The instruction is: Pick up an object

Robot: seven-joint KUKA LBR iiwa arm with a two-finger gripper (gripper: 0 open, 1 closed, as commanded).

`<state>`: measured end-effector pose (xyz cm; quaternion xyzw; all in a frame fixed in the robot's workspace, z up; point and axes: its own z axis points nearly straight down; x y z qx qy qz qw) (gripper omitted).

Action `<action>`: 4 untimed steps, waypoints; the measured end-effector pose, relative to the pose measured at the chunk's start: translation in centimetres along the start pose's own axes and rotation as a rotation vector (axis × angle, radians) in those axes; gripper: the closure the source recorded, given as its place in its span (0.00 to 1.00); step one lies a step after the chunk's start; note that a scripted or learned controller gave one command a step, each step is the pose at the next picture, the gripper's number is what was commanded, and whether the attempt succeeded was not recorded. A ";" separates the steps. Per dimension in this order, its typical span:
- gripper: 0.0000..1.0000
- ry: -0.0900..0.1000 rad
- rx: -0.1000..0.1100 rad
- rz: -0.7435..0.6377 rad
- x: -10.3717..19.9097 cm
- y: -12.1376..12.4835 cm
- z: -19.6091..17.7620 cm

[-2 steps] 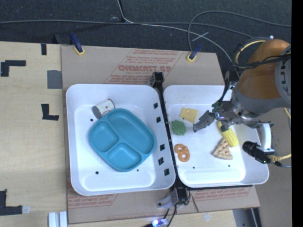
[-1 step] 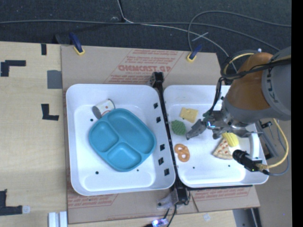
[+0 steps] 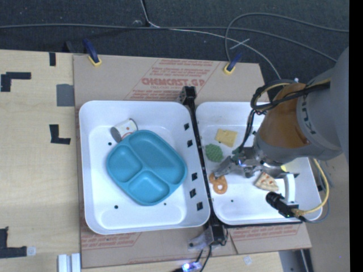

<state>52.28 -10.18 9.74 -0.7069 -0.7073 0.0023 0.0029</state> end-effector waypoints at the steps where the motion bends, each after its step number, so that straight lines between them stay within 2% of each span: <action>1: 0.00 0.000 -0.006 0.000 0.0 0.1 1.1; 2: 1.00 0.003 -0.012 -0.003 0.2 0.3 -0.1; 3: 1.00 -0.002 -0.010 -0.001 0.2 -0.1 -6.3; 4: 1.00 -0.001 -0.010 0.000 0.0 -0.7 -10.7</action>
